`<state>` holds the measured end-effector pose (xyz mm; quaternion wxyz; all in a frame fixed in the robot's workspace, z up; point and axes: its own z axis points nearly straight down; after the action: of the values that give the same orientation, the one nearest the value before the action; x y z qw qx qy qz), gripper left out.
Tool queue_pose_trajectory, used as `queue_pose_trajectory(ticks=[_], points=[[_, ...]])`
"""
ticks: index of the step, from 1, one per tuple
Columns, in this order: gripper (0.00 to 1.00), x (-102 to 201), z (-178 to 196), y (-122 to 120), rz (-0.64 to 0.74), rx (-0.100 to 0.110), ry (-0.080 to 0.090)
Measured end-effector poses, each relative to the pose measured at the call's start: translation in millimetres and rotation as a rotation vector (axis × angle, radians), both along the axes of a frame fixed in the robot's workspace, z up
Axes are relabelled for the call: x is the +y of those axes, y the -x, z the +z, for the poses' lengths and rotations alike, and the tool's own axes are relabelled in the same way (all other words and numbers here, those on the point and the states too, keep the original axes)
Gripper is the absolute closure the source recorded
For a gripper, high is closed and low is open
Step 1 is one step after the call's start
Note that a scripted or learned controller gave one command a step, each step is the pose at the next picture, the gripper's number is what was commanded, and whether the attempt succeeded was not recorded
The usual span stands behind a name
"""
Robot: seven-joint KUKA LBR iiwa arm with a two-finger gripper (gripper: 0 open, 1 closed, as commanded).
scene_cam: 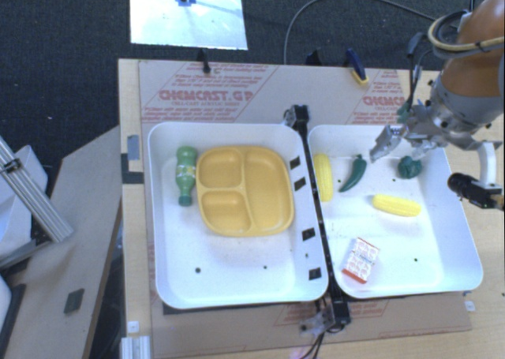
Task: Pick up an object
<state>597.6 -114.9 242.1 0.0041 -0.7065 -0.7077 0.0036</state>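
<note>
My gripper [401,147] hangs over the far part of the right bin [458,227], reaching in from the right. A dark green object [409,166] lies just below it, partly hidden by it. To its left a green chili pepper [354,173] rests on the bin floor. A yellow corn cob [323,177] lies along the bin's left wall. Another yellow piece [397,205] sits in the middle of the bin. Near the front lies a small red and white box [360,259].
The left bin [170,271] holds a yellow divided plate [241,191] and a green bottle [185,175] beside it. A black-clipped divider [309,200] joins the two bins. A black part of the arm [473,189] hangs over the right bin's right rim.
</note>
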Motion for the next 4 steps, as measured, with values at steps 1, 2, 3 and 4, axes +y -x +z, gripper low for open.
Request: queue_pose_trajectory(ticks=[1, 2, 3, 4], points=[[0.00, 0, 7, -2, 0.002, -0.013, 0.001], [0.00, -2, -45, 8, 0.000, -0.008, 0.001], [0.00, 5, -105, 10, -0.001, -0.008, 0.000], [0.00, 5, -157, 10, -0.001, -0.010, 0.001]])
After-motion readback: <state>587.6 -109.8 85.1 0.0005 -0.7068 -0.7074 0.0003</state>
